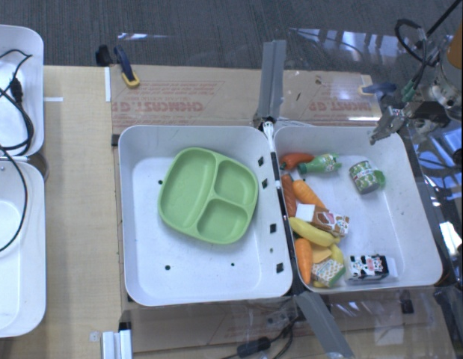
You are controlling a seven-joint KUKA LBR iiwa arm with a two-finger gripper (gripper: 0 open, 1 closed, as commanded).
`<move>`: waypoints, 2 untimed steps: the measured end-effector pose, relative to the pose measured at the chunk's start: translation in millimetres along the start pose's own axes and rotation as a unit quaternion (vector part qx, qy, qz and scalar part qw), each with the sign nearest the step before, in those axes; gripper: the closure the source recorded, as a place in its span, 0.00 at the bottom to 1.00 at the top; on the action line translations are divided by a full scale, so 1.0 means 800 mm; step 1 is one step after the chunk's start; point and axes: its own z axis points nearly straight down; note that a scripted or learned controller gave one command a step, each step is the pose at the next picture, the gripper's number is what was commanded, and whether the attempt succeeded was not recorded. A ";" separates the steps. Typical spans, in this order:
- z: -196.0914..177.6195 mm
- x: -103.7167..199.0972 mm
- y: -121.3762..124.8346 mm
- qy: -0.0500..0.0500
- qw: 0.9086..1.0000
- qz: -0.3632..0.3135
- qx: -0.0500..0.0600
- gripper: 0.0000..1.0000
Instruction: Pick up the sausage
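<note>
The gripper hangs over the far right corner of the right bin, at its rim, with nothing between its fingers; whether they stand apart or together cannot be told, since they are small and dark against the rim.

Taking the right bin as the landmark, the sausage, a short reddish-orange piece, lies in its far left corner, close to the wall it shares with the left bin. Just to the sausage's right lies a green bottle on its side, touching or nearly touching it. Further right, toward the middle of the bin's far half, a green can lies well apart from the sausage. Nearer the camera along the bin's left wall are a carrot, a banana and a small red-and-white carton, piled close together. A black-and-white carton rests near the bin's front wall.

The left bin holds a green divided plate. Both bins stand on the worktop.
</note>
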 end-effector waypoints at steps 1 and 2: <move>0.174 0.033 -0.048 0.000 1.000 -0.018 0.000 0.00; 0.222 0.085 -0.092 0.000 0.998 0.061 -0.001 0.00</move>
